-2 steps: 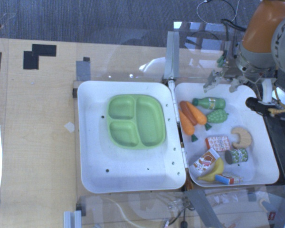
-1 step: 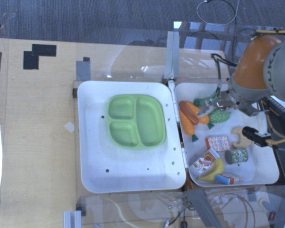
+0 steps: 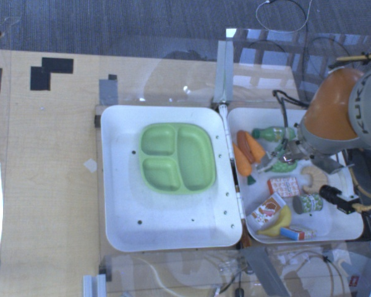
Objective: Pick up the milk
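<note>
I have the arm (image 3: pixel 343 113) reaching in over the right bin (image 3: pixel 352 231), its orange band above the bin's far right corner. The pincer (image 3: pixel 283 158) hangs low near the middle of that bin, just beside two carrots (image 3: pixel 246 150) that lie along the bin's left wall. I cannot tell from here whether it is released or clenched; the tips blur into the clutter beneath them, and I see nothing clearly caught between them.

The milk (image 3: pixel 267 211), a small carton with a red and white face, lies tilted toward the near left corner of the right bin, well clear of the pincer. A banana (image 3: pixel 278 223) curls against its near side, touching it. Just beyond the carton sits a small red box (image 3: pixel 284 185), and to the right of that a green can (image 3: pixel 307 203). A green bottle (image 3: pixel 273 133) lies on its side near the far edge of the bin.

In the left bin (image 3: pixel 120 221) a green divided plate (image 3: pixel 177 158) rests close to the centre, slightly toward the far edge.
</note>
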Robot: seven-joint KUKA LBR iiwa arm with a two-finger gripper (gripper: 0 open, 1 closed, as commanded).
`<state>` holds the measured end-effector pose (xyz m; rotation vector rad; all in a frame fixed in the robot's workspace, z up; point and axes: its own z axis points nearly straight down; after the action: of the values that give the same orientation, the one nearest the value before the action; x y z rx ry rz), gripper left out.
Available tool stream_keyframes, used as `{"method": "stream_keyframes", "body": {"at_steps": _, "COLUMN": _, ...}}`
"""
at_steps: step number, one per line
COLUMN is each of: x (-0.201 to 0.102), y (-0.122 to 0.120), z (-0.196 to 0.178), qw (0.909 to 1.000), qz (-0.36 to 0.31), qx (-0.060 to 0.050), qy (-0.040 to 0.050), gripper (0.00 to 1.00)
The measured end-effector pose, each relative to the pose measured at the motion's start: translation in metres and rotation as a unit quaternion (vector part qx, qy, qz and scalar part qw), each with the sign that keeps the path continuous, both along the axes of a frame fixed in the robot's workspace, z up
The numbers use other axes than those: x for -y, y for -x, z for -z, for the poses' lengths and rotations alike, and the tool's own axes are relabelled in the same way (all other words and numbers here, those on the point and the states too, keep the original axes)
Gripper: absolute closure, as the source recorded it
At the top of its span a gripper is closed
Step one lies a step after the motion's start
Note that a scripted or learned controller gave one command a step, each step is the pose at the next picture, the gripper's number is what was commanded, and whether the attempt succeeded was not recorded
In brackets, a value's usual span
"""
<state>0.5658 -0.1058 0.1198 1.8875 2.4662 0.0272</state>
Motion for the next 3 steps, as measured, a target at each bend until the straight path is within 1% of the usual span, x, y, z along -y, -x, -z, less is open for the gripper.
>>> {"method": "stream_keyframes", "body": {"at_steps": 1, "x": -0.015, "y": 0.065, "z": 0.022, "qw": 0.9998, "qz": 0.019, "qx": -0.004, "qy": -0.0007, "gripper": 0.00}}
{"method": "stream_keyframes", "body": {"at_steps": 2, "x": -0.014, "y": 0.063, "z": 0.010, "qw": 0.9998, "qz": 0.019, "qx": 0.000, "qy": 0.0000, "gripper": 1.00}}
{"method": "stream_keyframes", "body": {"at_steps": 3, "x": -0.095, "y": 0.078, "z": -0.065, "qw": 0.9920, "qz": 0.125, "qx": -0.016, "qy": -0.0068, "gripper": 1.00}}
